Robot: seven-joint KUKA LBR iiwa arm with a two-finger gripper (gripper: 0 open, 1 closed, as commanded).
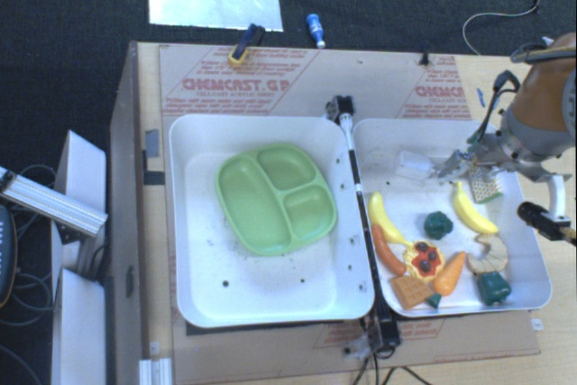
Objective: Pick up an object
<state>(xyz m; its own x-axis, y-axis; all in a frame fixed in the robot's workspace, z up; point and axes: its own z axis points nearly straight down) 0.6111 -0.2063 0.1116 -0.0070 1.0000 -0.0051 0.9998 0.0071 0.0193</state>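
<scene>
Jaws (464,162) over right white bin's (541,284) far side; grip state unreadable. Risk: crowded plastic food below, yellow banana (472,210) could slip or get nudged.

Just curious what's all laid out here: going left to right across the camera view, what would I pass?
Green divided plate → left banana → dark green broccoli → right banana → end effector.

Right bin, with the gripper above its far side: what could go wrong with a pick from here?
1. The toy food is packed tight: carrot, pizza slice and cracker touch, so a grab may catch two or slip.
2. The gripper sits near the right bin wall; the closest banana is curved and could roll away.
</scene>
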